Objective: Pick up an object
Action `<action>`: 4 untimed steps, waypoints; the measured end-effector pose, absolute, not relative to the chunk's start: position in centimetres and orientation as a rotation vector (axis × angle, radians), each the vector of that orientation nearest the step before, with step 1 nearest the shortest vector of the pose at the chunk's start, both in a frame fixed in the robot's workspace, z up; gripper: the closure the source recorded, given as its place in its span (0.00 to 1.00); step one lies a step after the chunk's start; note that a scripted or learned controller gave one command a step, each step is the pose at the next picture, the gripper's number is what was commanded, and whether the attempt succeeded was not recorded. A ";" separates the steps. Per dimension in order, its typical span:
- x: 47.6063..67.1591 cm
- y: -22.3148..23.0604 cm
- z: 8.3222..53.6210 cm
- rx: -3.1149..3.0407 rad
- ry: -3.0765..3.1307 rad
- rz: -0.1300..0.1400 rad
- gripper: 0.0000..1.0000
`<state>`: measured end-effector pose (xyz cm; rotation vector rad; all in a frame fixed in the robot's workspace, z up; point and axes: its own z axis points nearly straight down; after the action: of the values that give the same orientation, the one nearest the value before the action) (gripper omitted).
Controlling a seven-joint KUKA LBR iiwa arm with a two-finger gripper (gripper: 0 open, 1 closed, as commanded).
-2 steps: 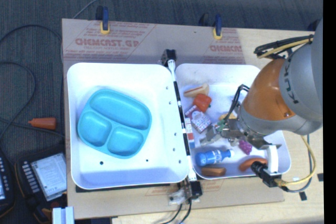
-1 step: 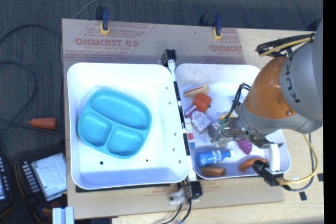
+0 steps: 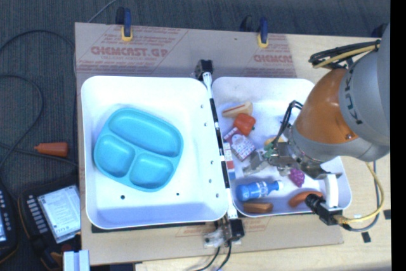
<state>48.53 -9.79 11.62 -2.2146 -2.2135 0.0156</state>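
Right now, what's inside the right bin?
The right bin holds a blue bottle, an orange block, a purple piece, a hot dog and small packets. The arm covers its right part, hiding whatever lies beneath.

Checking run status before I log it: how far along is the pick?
Done: the arm has reached into the right bin, with its gripper low among the clutter beside the small patterned packet. In hand: nothing I can confirm; the view doesn't show whether the jaws grip anything. Left: the grasp and the lift. The blue bottle lies in the bin, and the blue tray sits in the left bin.
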 end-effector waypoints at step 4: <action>48.6 -9.8 13.1 -2.209 -2.211 0.024 0.00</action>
<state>48.57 -9.77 13.06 -2.2087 -2.2108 0.0240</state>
